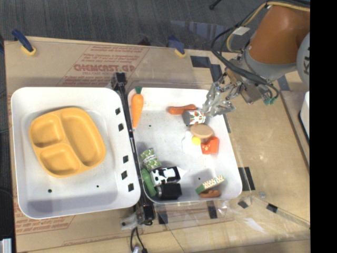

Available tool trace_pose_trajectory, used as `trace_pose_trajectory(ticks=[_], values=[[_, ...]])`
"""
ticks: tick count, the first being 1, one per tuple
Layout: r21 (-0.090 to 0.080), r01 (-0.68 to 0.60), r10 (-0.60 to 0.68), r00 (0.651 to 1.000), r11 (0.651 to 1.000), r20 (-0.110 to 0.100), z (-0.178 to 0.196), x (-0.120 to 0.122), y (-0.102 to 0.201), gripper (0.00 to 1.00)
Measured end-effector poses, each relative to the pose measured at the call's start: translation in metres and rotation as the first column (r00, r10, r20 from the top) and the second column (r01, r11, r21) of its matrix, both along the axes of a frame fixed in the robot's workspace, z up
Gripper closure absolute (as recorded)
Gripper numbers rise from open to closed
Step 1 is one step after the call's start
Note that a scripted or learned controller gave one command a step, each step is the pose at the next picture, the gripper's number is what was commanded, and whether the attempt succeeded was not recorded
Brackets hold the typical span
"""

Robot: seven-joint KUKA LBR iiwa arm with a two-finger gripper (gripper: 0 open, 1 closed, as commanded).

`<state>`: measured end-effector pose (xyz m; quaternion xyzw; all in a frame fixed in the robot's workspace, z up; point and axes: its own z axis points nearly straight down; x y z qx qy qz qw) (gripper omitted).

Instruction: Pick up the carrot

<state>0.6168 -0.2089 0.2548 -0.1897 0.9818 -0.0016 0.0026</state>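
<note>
The pincer is too small and cluttered to read its fingers, and the arm is cut off at right.

Two shallow white bins sit side by side: a left bin and a right bin. The left one holds one yellow divided plate with three compartments. The right one holds one carrot, one sausage, one small can, one orange block, one black-and-white cow toy and one hot dog.
</note>
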Motion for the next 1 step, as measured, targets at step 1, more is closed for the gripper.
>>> trace_pose_trajectory(ticks=[1], values=[[0.002,0.325,-0.325,0.946,0.946,-0.001,-0.0022,0.0415,-0.0008,1.0]])
